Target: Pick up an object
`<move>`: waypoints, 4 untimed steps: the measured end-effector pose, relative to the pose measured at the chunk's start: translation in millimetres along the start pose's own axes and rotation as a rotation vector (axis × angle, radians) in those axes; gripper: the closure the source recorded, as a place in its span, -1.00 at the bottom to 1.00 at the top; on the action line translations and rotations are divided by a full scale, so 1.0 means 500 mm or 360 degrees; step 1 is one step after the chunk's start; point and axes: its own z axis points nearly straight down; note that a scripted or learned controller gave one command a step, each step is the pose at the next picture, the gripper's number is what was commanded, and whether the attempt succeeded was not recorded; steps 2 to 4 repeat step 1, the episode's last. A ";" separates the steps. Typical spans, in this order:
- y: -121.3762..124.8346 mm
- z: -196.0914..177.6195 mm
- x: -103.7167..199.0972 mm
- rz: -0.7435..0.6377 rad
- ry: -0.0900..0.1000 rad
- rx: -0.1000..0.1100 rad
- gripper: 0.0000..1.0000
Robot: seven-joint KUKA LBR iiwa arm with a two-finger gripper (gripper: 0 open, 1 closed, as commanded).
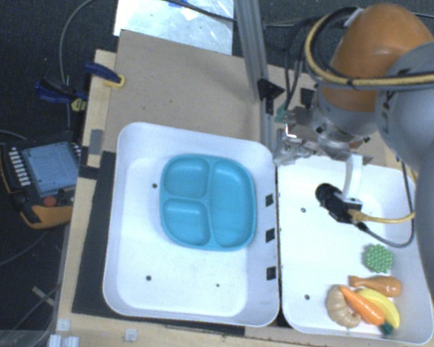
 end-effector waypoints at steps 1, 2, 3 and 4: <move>-0.010 0.025 0.104 0.0002 -0.0001 0.0004 1.00; -0.010 0.025 0.104 0.0002 -0.0001 0.0004 1.00; -0.010 0.025 0.104 0.0002 -0.0001 0.0004 1.00; -0.010 0.025 0.104 0.0002 -0.0001 0.0004 1.00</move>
